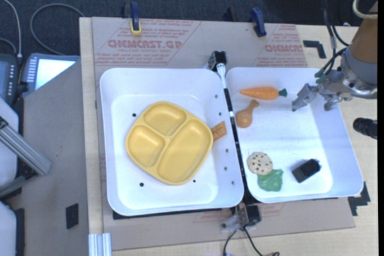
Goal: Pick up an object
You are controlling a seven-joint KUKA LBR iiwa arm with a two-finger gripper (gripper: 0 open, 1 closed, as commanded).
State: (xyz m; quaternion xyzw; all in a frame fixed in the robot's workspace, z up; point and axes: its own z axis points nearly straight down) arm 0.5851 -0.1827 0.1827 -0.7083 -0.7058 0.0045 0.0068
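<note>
My gripper [313, 102] hangs over the upper right part of the right bin [336, 141], open, with nothing between its fingers. An orange carrot [261, 93] lies to its left, a short gap from the nearer fingertip. A tan drumstick [245, 116] rests below the carrot by the bin's left wall. Toward the front lie a speckled cookie [260, 162], a green leaf piece [271, 181] touching it, and a black block [306, 170].
The left bin [114, 129] holds a yellow three-part plate [170, 142] with a small brown piece [218, 130] at its right edge. A black divider rail [230, 123] runs between the bins. Blue clamps [134, 11] grip the cardboard's far edge.
</note>
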